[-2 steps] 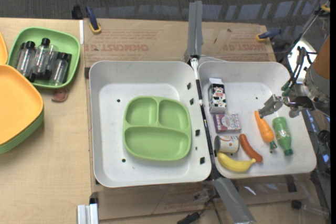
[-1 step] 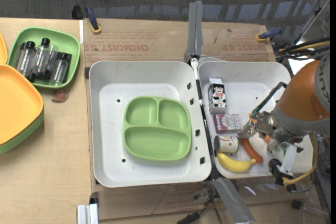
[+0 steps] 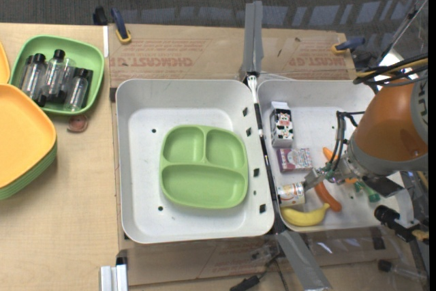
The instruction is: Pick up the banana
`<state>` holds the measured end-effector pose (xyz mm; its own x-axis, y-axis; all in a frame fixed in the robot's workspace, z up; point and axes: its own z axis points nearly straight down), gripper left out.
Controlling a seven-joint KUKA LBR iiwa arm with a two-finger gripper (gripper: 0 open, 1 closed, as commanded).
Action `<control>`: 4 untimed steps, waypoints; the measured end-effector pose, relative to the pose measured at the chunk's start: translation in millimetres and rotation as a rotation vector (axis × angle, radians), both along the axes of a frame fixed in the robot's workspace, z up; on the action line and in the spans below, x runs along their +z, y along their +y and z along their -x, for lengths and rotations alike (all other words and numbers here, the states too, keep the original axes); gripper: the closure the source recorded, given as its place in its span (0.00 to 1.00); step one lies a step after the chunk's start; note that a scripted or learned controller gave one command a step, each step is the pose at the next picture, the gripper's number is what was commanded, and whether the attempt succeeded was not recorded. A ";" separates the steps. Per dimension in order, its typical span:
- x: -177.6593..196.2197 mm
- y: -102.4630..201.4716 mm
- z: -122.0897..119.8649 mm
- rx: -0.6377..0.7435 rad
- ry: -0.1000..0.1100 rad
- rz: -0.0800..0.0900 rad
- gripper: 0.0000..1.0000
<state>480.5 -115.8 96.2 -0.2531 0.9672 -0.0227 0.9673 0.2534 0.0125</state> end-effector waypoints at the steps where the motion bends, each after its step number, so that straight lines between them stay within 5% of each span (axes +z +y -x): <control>1: 94.8 24.4 -71.8 0.173 0.020 -0.016 0.00; 2: 94.2 0.5 -73.3 -0.052 0.018 -0.018 0.00; 3: 76.6 -45.0 -50.9 0.258 0.021 -0.016 0.00; 4: 2.1 -49.2 -30.1 0.280 0.011 -0.016 0.00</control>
